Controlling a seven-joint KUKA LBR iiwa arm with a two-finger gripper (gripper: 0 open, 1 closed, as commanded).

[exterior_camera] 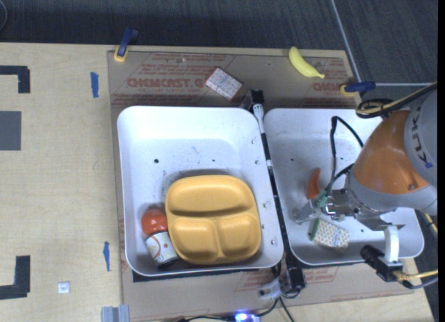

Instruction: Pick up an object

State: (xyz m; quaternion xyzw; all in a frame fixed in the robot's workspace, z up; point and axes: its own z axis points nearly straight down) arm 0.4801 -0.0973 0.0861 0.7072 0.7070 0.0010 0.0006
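arm (pixel 393 164): enters from right, orange band up | wrist: bent low | pincer (pixel 321 206): pointing left, tips downward

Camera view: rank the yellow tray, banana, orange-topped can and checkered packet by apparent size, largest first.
1. yellow tray
2. orange-topped can
3. banana and checkered packet: look similar, so unranked.

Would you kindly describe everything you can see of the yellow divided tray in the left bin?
The yellow tray is a rounded, smooth, plastic-looking dish with three sections: one long section across the far side and two smaller ones on the near side. It lies flat in the near part of the left bin, its near right corner against the bin's wall. A small orange-and-white object sits against its left edge. The gripper is over the right bin, away from it.
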